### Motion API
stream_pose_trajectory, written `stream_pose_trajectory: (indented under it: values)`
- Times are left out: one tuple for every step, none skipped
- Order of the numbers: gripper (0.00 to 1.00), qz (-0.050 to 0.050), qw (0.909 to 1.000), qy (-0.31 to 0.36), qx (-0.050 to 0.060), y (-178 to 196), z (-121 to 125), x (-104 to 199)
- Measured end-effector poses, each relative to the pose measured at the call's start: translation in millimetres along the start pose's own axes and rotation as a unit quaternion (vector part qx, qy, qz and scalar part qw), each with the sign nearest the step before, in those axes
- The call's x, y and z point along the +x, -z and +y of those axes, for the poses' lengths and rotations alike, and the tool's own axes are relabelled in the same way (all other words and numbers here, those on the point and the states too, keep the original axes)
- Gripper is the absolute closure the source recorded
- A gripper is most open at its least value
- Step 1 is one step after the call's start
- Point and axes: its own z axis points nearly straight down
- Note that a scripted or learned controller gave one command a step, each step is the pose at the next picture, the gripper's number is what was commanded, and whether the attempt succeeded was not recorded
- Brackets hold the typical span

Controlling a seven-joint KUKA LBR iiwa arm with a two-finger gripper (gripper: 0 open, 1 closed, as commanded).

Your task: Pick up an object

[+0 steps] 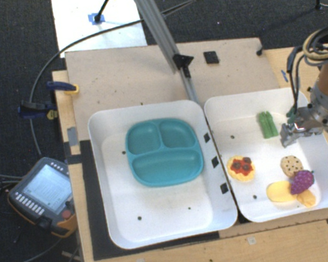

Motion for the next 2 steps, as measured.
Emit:
stream_pose_trajectory:
  values:
    - [1.00, 0.000, 1.0000, 0.000, 0.000, -4.0, -7.0, 53.9]
    - [1.00, 0.000, 1.0000, 0.000, 0.000, -13.1, -2.1, 105.1]
